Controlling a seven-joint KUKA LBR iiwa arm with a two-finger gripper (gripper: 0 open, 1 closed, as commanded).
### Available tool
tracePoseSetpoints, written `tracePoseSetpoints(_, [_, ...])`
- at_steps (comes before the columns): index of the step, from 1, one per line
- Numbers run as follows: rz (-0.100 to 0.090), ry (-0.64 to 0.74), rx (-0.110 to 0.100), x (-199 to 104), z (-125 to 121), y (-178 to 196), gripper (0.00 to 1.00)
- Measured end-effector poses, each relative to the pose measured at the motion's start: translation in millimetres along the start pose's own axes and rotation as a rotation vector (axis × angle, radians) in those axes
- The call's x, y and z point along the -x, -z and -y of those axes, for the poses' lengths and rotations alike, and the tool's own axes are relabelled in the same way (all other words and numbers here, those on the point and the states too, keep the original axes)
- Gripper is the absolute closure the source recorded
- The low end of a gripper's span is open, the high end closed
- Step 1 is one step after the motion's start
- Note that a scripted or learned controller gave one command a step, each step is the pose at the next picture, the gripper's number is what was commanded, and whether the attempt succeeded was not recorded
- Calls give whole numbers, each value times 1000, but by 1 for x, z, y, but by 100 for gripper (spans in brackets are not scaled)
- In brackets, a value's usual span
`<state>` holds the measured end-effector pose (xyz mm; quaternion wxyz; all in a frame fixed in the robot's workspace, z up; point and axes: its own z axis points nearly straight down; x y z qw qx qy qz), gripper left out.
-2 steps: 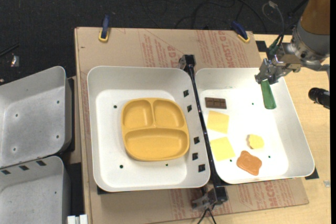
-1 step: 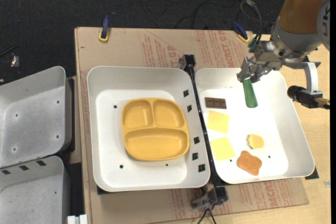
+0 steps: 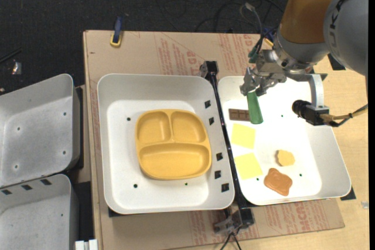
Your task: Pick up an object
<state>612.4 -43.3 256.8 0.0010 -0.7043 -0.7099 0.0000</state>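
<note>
My gripper (image 3: 254,89) hangs over the back left part of the right bin (image 3: 328,155). Its fingers are shut on the top end of a green stick-shaped object (image 3: 255,109), which hangs nearly upright and tilts slightly to the right at its lower end. Whether that lower end touches the bin floor, I cannot tell. Below and left of it lies a small brown bar (image 3: 237,115).
The right bin also holds two yellow squares (image 3: 244,135) (image 3: 248,165), a small tan piece (image 3: 285,157) and an orange-brown piece (image 3: 278,181). A yellow divided plate (image 3: 173,143) sits in the left bin (image 3: 117,96). A black part with a cable (image 3: 307,111) sticks out right of the gripper.
</note>
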Motion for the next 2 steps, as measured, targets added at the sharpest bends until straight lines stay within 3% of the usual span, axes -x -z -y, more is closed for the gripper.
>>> tracePoseSetpoints(2, [0, 1, 3, -118, 6, 0, 100])
